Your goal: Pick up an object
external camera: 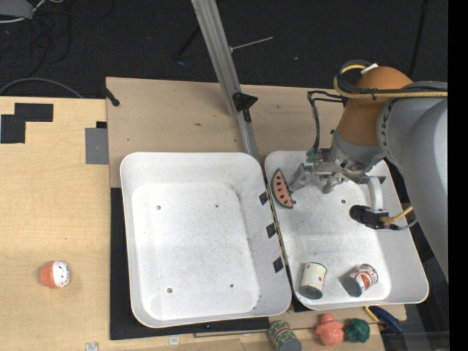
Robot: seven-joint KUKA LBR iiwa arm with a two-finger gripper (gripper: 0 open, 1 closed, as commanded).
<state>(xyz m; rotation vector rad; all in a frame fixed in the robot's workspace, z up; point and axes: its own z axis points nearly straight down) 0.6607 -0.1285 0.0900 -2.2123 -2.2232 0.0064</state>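
Note:
A red watermelon-slice toy (281, 189) leans against the left wall of the right bin (409, 287). Near that bin's front lie a white cup (313, 278) on its side and a small red-and-white can (360, 278). My gripper (316, 183) hangs over the back of the right bin, just right of the slice. Its fingers are spread open with nothing between them. The left fingertip (298, 180) is close to the slice but apart from it.
The left bin (131, 174) is beside the right one, with a shared divider. A metal rail (223, 64) slants in from the back. An orange ball (55, 274) lies on the left table. Small toys (329, 330) sit in front of the bins.

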